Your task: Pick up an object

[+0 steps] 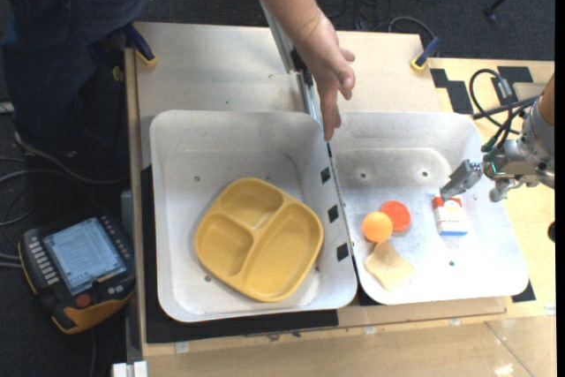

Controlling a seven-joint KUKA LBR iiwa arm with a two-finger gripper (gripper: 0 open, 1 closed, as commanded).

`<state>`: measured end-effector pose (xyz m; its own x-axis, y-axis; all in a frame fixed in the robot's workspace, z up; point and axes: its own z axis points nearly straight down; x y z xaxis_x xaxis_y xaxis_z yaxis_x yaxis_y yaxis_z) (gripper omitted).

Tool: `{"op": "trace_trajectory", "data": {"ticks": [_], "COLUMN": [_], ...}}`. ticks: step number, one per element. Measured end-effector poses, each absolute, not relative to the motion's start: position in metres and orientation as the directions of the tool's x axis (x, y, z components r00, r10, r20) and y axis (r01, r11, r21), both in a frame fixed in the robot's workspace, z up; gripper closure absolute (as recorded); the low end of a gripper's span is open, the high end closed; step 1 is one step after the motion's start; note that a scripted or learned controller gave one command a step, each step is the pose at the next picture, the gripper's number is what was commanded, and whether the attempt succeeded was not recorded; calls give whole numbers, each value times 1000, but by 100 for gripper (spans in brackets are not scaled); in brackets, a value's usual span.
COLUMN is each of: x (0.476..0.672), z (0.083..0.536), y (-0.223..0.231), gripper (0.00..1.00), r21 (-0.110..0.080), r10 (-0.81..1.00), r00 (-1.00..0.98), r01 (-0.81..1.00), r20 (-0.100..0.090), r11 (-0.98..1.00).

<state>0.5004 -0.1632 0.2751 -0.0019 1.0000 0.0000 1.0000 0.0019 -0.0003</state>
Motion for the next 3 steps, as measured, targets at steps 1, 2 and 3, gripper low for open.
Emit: {"op": "trace_trajectory", "data": {"ticks": [1,2,3], "x": [500,503,500], "z": [275,232,183], "y": [-163,-161,-152], "gripper": [0,0,0], "r21": [0,-5,-6], "r10": [1000,1000,1000], "r00": [-1,0,0], "r01": [1000,1000,1000], "r20": [0,1,2], "r11": [1,0,0]}}
